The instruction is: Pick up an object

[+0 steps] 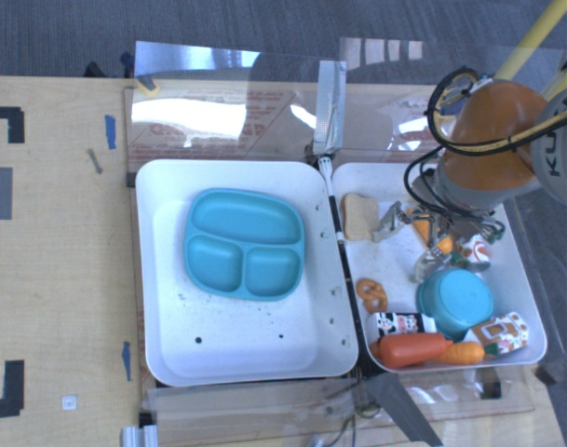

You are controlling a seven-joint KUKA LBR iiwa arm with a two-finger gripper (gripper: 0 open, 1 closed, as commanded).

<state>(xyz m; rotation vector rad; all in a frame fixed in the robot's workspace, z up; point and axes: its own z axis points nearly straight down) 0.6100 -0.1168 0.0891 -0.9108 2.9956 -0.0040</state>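
Note:
My gripper (410,243) hangs over the upper middle of the right bin (520,277), below the arm's orange band. Its two grey fingers (392,220) stand apart, so it is open with nothing held between them. A small orange item (422,225) lies right beside the fingers. To the gripper's left lies a tan bread slice (359,215). Just below it sits a blue bowl (456,299). A pretzel (371,293), a black-and-white carton (400,323), a red sausage (411,347), a carrot (464,351) and a small brown box (503,332) lie along the bin's near side.
The left bin (162,324) bears a blue divided plate (245,243). A raised divider (337,250) separates the two bins. Clear plastic panels (227,110) stand behind them. A small white-and-red item (476,250) lies under the arm's wrist.

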